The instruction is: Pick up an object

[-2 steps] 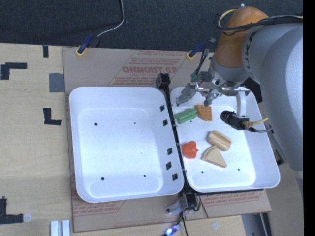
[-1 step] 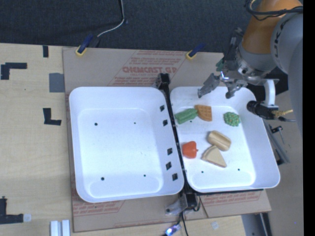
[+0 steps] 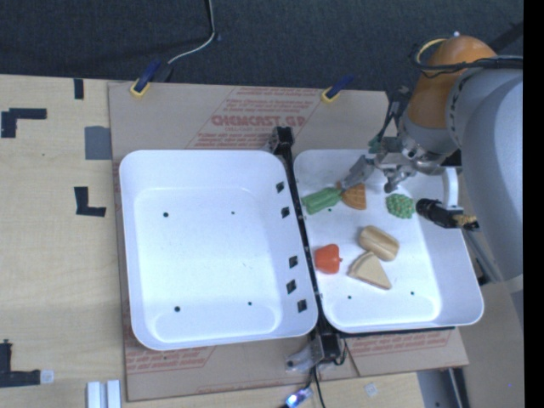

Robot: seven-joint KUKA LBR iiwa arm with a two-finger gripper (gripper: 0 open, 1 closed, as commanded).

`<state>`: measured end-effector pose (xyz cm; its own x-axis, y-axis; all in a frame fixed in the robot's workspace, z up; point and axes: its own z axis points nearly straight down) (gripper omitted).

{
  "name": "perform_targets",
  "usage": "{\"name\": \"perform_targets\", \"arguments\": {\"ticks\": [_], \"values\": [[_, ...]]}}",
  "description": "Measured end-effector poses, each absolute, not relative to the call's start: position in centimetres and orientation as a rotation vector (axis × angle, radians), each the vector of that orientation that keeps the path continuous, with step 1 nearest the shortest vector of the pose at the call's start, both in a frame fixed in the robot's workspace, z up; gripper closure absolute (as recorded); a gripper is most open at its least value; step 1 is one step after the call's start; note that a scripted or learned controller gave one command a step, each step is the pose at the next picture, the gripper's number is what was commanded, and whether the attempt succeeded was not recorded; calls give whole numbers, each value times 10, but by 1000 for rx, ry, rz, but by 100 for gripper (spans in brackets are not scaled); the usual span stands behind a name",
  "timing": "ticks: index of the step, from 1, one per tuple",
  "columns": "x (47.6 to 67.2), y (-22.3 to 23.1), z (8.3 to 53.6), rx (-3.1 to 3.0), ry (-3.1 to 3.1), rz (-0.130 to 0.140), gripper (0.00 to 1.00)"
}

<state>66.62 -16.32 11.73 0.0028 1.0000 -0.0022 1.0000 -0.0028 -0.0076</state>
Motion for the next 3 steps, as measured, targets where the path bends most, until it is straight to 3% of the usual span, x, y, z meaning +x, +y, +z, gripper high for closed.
{"name": "perform_targets", "arguments": {"ticks": [1,2,3], "values": [[671,-189,267,-2231,-2232,-10,0],[627,-207,251,-2222,-2219,5,0],[669,-172,200,-2215,-2225,3,0]]}}
